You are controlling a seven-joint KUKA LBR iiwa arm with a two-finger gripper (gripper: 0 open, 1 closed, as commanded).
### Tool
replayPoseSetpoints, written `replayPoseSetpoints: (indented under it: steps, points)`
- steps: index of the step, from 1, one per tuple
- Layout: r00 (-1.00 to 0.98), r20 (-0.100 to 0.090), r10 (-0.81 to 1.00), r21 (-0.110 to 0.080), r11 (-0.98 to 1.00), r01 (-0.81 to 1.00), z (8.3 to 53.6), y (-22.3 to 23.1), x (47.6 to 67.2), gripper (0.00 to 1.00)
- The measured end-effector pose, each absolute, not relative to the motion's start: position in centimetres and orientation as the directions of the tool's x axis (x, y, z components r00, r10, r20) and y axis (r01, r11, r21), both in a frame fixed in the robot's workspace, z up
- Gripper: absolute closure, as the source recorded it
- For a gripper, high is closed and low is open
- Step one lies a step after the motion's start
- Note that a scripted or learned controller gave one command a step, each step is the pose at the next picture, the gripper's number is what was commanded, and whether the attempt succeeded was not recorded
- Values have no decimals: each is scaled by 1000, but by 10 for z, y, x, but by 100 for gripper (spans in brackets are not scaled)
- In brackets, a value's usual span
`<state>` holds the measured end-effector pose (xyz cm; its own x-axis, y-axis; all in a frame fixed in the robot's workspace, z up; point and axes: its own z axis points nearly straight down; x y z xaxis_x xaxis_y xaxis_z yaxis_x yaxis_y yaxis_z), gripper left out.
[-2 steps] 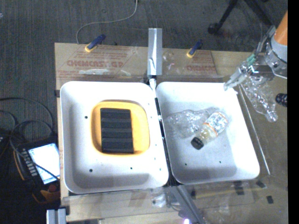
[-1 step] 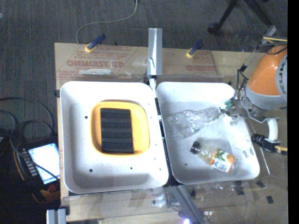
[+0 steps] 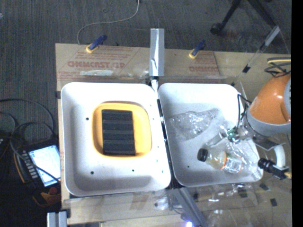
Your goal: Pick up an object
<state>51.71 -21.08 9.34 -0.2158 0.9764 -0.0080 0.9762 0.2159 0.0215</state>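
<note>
In the right bin (image 3: 189, 96), a clear plastic bottle (image 3: 221, 159) with a black cap and some amber liquid lies on its side near the front right corner. Farther back in the same bin lies a crumpled clear plastic bottle (image 3: 193, 122). My gripper (image 3: 232, 135) reaches down from the right edge, under the arm's orange band, just above and behind the capped bottle and close to its body. In the left bin (image 3: 75, 126) a yellow block with a black ribbed top (image 3: 120, 130) sits in the middle.
The two white bins meet at a shared rim down the middle (image 3: 162, 126). A metal post (image 3: 156, 51) stands behind them. Blue clamps (image 3: 96, 43) hold the board at the back. A tablet (image 3: 41, 161) and cables lie on the floor at left.
</note>
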Motion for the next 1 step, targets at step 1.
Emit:
replayPoseSetpoints:
  steps: [1]
  points:
    - [-216,-7,976,24,216,976,102,-210,518,100]
